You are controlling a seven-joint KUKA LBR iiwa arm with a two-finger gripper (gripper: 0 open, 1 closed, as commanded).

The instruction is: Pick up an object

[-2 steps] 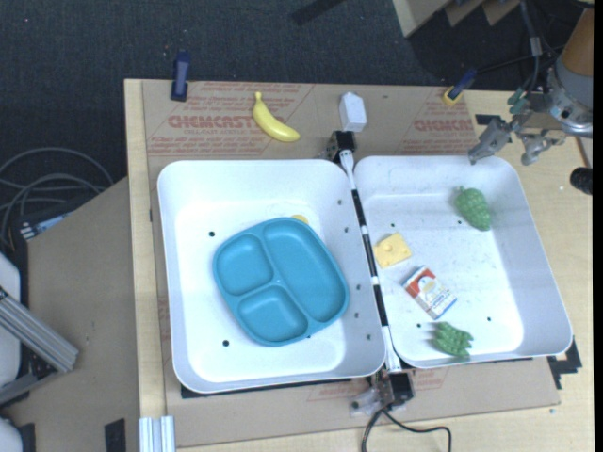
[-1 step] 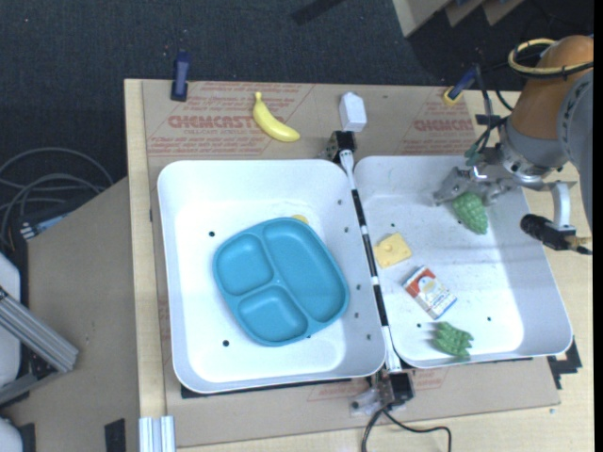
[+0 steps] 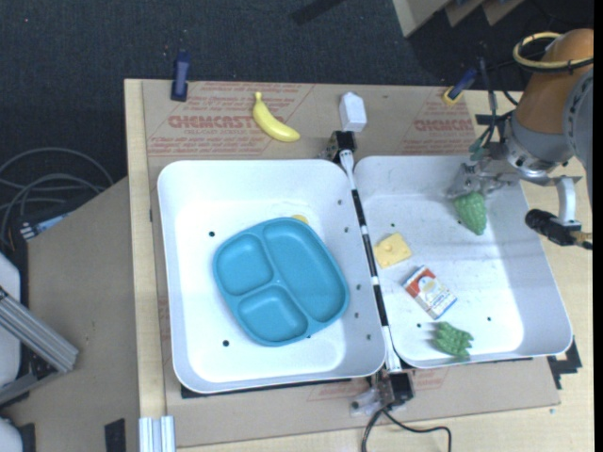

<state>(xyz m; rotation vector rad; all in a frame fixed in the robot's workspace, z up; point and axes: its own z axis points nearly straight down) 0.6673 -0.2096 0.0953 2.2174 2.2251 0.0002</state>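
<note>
We've got the arm [image 3: 551, 102] reaching in over the back of the right bin [image 3: 537, 281], and the gripper [image 3: 474, 188] sits right on top of a green leafy toy [image 3: 472, 213], which pokes out just below the fingertips and looks pinched between them, hanging over the bin floor near the back wall. Going down and a bit left from the gripper we see a yellow cheese wedge [image 3: 393, 250], then below that a small red and white carton [image 3: 431, 292], and further down near the front rim a second green toy [image 3: 453, 340]. Well off to the gripper's left, the left bin [image 3: 184, 252] holds a blue divided plate [image 3: 278, 279] with something small and yellow [image 3: 299, 219] peeking out at its far edge. Up left of the gripper, outside the bins, a banana [image 3: 272, 121] lies on the cardboard [image 3: 212, 121].
</note>
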